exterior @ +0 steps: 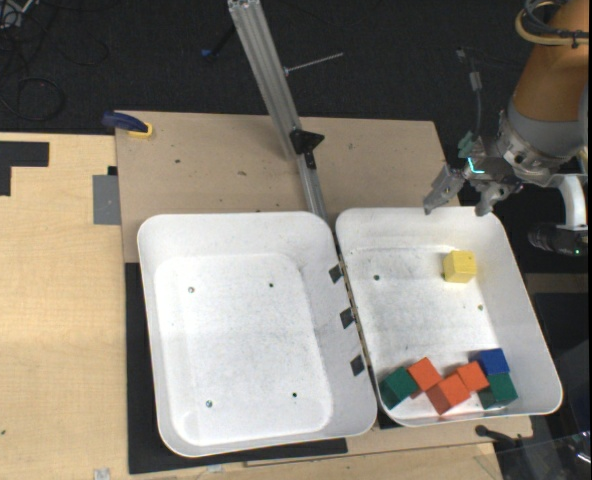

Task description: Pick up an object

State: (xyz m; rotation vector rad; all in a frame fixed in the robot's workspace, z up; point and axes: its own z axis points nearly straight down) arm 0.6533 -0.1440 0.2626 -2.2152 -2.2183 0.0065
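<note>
end effector: the end effector [460, 193] hangs over the far edge of the right bin [536, 338], fingers spread apart with nothing between them, so no grab yet.

arm: comes in from the right, orange band above the wrist, tilted down toward the bin.

yellow block: the yellow block [460, 266] sits alone in the far part of the right bin, near the right wall. It's the closest thing to the end effector and has room all around it, so I'd guess that's the easy pick.

block pile: orange, green and blue blocks [454, 380] are jammed together along the near edge of the right bin, some touching. Probably harder to get fingers around those.

left bin: the left bin [156, 268] sits beside the right one on the desk.

progress: looks like the very start, just lining up.
</note>
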